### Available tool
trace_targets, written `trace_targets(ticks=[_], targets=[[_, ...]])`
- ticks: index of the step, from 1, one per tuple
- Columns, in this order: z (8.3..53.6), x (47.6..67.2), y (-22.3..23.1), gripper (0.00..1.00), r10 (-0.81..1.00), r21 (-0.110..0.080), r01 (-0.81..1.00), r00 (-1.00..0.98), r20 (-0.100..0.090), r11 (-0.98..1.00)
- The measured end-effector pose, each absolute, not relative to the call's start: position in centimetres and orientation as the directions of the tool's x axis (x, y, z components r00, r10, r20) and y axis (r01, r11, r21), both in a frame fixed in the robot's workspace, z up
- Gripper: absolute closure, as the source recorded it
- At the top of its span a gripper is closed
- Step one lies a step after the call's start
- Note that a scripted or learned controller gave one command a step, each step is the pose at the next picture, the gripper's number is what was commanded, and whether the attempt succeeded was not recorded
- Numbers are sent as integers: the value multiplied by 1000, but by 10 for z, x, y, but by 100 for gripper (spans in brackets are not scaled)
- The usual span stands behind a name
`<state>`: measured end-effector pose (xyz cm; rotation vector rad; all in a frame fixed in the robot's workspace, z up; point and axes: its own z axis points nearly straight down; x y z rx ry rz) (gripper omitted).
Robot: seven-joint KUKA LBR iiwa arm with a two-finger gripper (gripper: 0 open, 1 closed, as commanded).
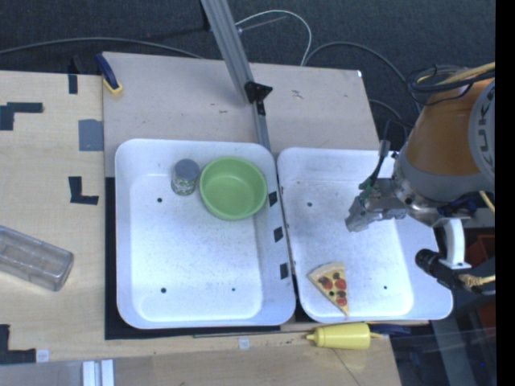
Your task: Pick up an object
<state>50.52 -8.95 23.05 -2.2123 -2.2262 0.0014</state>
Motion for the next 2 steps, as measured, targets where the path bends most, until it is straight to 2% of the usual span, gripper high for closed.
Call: trace_targets(ticks=[2], targets=[[243,501,22,100,1000,-2,1000,-8,2,8]])
